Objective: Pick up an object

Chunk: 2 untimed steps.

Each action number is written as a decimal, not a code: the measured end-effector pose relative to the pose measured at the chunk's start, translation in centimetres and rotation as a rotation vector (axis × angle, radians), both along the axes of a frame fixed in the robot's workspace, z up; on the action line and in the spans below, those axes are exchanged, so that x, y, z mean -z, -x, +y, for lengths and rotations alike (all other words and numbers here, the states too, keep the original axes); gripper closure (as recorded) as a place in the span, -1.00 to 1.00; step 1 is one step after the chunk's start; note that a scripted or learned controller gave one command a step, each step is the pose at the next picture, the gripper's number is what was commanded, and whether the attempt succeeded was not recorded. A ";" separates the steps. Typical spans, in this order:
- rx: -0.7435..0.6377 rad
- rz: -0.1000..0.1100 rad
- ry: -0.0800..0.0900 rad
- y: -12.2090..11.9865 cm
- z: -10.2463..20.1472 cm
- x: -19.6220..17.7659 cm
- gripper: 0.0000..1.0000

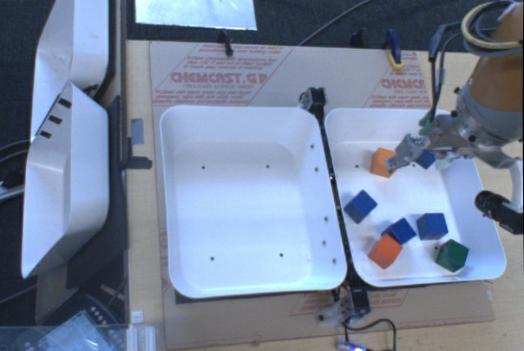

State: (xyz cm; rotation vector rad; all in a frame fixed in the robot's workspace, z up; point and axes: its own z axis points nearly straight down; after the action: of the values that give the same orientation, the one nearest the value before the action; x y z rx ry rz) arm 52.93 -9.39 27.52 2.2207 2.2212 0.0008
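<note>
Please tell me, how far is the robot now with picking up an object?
Done: the arm has reached into the right bin, and the gripper sits beside the upper orange cube. In hand: nothing is visibly between the fingers. Left: gripping and lifting. The other blocks, including the green cube and the lower orange cube, lie on the bin floor.
</note>
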 end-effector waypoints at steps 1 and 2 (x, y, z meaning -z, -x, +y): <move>0.001 0.015 -0.002 -9.2 -4.3 19.7 -1.00; 0.000 -0.002 0.001 -9.8 -4.3 17.7 1.00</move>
State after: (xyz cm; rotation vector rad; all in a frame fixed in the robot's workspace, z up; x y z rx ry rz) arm 62.68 -13.72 9.81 2.2192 2.2196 0.0028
